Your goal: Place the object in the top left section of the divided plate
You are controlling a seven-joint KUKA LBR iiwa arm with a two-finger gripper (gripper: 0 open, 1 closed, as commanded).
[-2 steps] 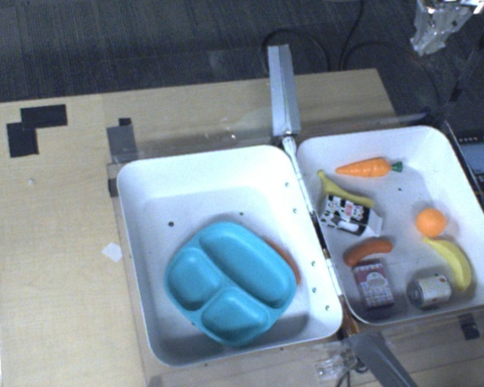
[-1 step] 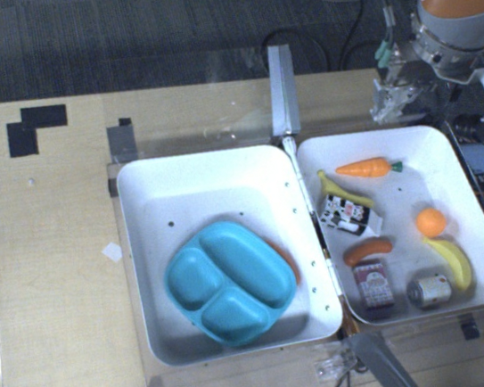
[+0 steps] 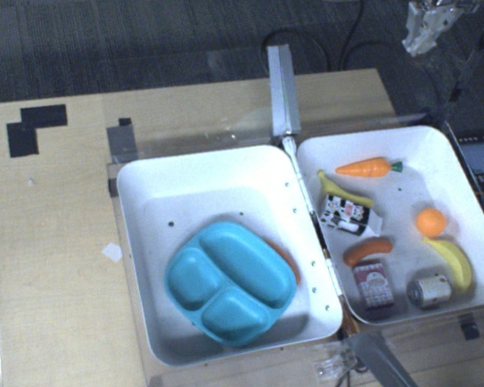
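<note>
Camera view: my gripper [image 3: 429,25] hangs at the upper right, well beyond the far edge of the right bin [image 3: 463,164], and I cannot tell how it is set. Blue divided plate [image 3: 228,282] lies in the left bin [image 3: 142,248], all sections bare. Right bin holds carrot [image 3: 366,168], orange ball [image 3: 430,223], banana [image 3: 453,261], small can [image 3: 430,290], a red-labelled packet [image 3: 374,284], a printed card [image 3: 342,214].
</note>
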